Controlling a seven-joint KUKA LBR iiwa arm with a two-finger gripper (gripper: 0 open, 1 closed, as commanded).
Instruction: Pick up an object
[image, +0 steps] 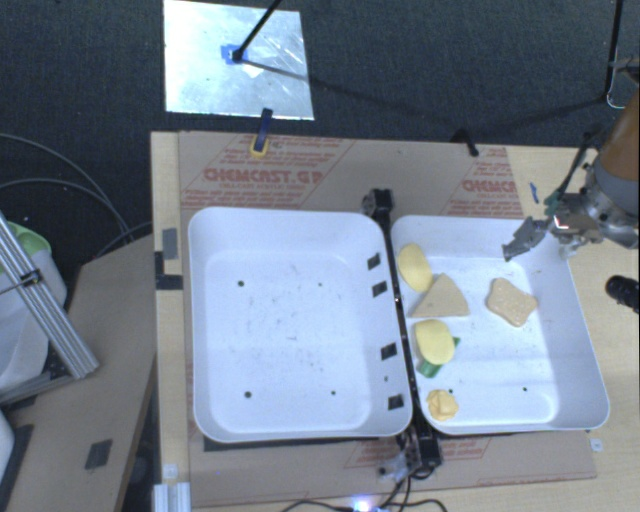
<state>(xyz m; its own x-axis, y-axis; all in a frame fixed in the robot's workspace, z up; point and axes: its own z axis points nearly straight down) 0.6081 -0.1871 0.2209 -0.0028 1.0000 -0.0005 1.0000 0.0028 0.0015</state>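
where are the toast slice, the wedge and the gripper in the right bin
toast slice (511, 301), camera view, middle of its top face
wedge (443, 299), camera view, centre of the triangle
gripper (524, 242), camera view, between its fingertips

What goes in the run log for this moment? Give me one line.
gripper above right bin upper right, holding nothing | objects in right bin: toast slice, wedge, yellow lemon | left bin

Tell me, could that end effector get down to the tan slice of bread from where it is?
Probably yes: the end effector hangs just above the bread slice, which lies apart from the other pieces.
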